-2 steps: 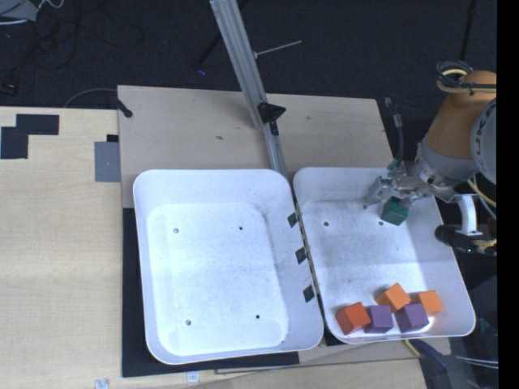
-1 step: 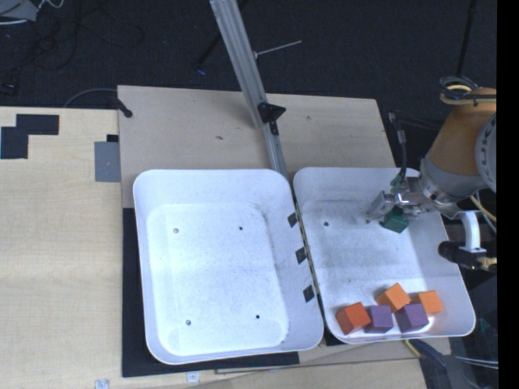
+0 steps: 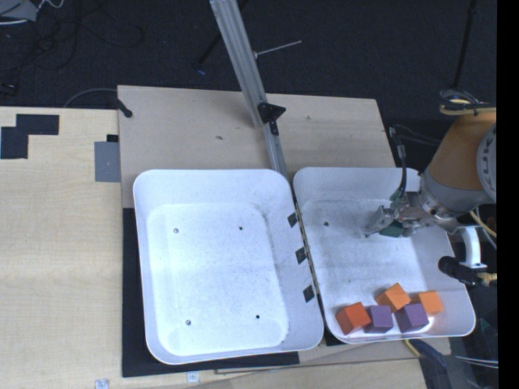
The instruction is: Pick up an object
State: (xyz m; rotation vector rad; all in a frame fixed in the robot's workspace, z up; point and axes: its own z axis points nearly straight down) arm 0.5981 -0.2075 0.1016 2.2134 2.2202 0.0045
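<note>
Gripper (image 3: 388, 225): over the right bin, at about 3 o'clock in the view; a small dark green thing (image 3: 395, 230) shows at its tip, but I cannot tell whether the fingers are spread, closed, or clamped on it.
Arm (image 3: 458, 164): grey with an orange band, entering from 3 o'clock and reaching toward 9 o'clock.
Right bin (image 3: 340, 193): shallow, white, just beside the left bin.
Blocks: clustered along the right bin's near edge, at about 5 o'clock of the gripper and well apart from it.
Orange blocks: one at the cluster's 9 o'clock end (image 3: 353, 317), one at its top (image 3: 396, 296), one at its 3 o'clock end (image 3: 431, 302).
Purple blocks: two, (image 3: 379, 318) and (image 3: 412, 317), between the orange ones.
Left bin (image 3: 162, 193): white, at 9 o'clock of the right bin.
Metal rail (image 3: 243, 63): slanting from 12 o'clock down to where the bins meet.
</note>
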